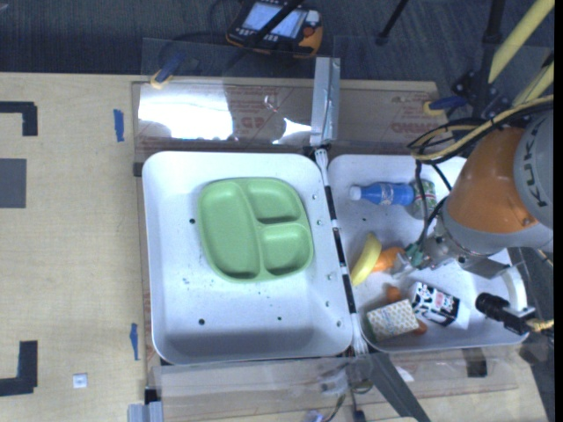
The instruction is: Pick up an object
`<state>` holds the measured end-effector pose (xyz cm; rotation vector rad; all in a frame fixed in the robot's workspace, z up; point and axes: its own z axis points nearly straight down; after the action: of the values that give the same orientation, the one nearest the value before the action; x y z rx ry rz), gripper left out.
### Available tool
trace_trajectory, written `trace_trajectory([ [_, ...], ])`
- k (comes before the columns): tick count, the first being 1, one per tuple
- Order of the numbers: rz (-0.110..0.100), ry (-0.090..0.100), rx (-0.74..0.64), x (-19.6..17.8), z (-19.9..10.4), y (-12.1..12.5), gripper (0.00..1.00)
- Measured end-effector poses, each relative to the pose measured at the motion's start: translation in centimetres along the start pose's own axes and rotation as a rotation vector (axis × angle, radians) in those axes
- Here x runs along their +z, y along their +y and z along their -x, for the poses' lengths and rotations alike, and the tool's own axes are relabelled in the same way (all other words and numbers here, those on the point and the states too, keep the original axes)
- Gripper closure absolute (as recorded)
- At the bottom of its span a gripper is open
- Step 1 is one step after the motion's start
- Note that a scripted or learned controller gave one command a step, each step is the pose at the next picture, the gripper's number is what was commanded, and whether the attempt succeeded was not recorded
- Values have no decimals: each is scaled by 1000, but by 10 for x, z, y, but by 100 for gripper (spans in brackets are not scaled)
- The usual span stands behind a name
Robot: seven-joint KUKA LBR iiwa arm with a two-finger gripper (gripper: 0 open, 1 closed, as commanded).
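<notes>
Orange at the wrist, and we're low over the right bin (493,345) now, the gripper (420,255) hanging just beside the small orange piece (392,259) and the yellow banana (367,260). Whether we're clenched or released down there, we cannot tell; the wrist body hides that end of the tool. Nothing visibly sits in our grasp.

For a clean pick, we'd judge the banana or the orange piece the nearest candidates. They lie touching or nearly so, so we want to come down centred on one, not straddling both, and close across the narrow side. The banana lies close to the bin's left wall, which could block us on that side.

Plenty of clutter around us: the blue bottle (387,193) lies on its side towards the back, the black-and-white box (435,304) sits just in front of our wrist, and a tan sponge-like block (392,320) rests near the front corner. Over in the left bin (167,280), the green divided plate (256,227) lies flat, well apart from our work.
</notes>
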<state>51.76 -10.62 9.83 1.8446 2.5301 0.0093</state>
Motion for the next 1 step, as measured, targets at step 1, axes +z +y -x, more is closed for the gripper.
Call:
trace_trajectory([
  [1, 0, 0, 0, 0, 0, 0, 0],
])
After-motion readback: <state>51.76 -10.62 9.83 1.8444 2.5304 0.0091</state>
